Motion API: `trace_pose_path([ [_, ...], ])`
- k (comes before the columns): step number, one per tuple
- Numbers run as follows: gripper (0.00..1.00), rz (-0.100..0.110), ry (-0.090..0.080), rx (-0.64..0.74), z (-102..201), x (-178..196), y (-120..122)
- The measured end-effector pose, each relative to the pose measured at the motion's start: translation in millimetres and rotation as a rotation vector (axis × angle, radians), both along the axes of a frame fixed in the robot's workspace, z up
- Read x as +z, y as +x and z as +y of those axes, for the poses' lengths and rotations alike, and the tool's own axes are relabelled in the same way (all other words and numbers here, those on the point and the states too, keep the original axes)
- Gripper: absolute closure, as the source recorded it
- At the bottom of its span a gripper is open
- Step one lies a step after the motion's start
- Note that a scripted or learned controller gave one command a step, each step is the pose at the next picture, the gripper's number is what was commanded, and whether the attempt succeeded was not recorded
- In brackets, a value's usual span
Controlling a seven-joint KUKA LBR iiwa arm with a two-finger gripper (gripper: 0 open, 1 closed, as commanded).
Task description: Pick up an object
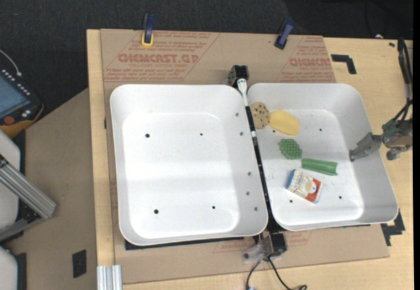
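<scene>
The hand (365, 146) waits over the right bin's (348, 103) right edge; I cannot tell its state. The green cylinder (319, 166) lies nearest, probably the easiest target.

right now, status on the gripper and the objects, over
Gripper at the right bin's right rim, holding nothing. Five objects lie in that bin; green cylinder nearest. Nothing in the way.

Right bin (341, 102): cookie (260, 113), yellow piece (285, 123), green ball (289, 148), green stick (319, 166), small carton (304, 186). Gripper (367, 145) at rim.
</scene>
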State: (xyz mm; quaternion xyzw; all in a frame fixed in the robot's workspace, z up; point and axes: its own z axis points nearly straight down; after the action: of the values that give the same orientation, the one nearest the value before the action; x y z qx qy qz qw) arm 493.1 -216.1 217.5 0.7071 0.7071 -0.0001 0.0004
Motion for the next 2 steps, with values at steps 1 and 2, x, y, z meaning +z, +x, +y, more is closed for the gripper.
trace_pose_path([
  [1, 1.0, -0.003, -0.002, 0.001, -0.3, 10.8, 0.8],
  [2, 1.0, -0.016, -0.003, 0.005, 39.4, 134.3, -9.1],
])
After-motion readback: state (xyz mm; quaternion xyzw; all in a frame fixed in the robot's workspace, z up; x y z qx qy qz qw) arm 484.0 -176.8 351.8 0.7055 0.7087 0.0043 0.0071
